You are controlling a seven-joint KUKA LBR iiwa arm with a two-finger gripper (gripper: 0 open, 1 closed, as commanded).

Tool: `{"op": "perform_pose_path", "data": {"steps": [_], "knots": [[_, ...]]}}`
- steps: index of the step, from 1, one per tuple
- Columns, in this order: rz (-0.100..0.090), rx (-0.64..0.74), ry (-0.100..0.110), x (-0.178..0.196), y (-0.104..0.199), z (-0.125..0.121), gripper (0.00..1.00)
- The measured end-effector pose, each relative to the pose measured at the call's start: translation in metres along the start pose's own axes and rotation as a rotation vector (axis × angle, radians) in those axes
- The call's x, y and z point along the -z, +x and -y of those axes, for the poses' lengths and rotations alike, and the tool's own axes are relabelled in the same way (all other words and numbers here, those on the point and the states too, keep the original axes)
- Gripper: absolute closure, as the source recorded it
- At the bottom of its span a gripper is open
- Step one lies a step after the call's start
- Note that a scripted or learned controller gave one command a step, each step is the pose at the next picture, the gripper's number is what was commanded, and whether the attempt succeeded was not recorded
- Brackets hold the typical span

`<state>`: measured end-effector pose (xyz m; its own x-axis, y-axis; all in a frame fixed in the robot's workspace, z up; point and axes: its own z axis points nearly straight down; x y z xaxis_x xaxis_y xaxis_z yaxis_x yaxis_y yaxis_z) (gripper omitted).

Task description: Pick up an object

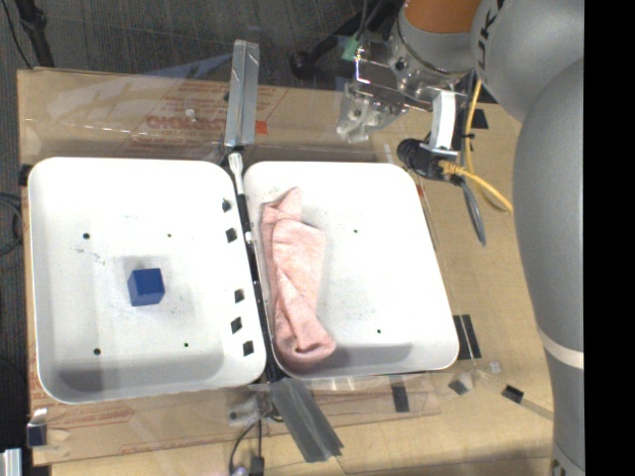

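while the two-finger gripper [359, 119] is seen above the far rim of the right white bin [422, 266], its translucent fingers blur together, so their spacing cannot be told. a crumpled pink cloth [295, 278] is laid against that bin's left wall; a small blue cube [146, 286] is set apart in the left white bin [60, 226].

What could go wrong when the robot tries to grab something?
The pink cloth lies bunched against the right bin's left wall, so the fingers might bump that wall or pinch just a fold that slips out. The blue cube sits alone in the left bin, far from the gripper, and looks small, so a slightly off grab could miss it.
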<state>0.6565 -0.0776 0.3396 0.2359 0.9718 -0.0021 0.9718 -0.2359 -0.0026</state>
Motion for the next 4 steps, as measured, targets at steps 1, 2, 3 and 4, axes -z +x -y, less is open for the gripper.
{"op": "perform_pose_path", "data": {"steps": [1,2,3,4], "knots": [[-0.001,0.051,0.002,-0.020,0.004,0.001,1.00],[-0.002,-0.015,-0.001,0.041,0.023,0.006,1.00],[0.000,-0.005,0.002,0.001,0.009,0.002,1.00],[0.000,-0.042,0.002,-0.034,0.016,0.004,1.00]]}}
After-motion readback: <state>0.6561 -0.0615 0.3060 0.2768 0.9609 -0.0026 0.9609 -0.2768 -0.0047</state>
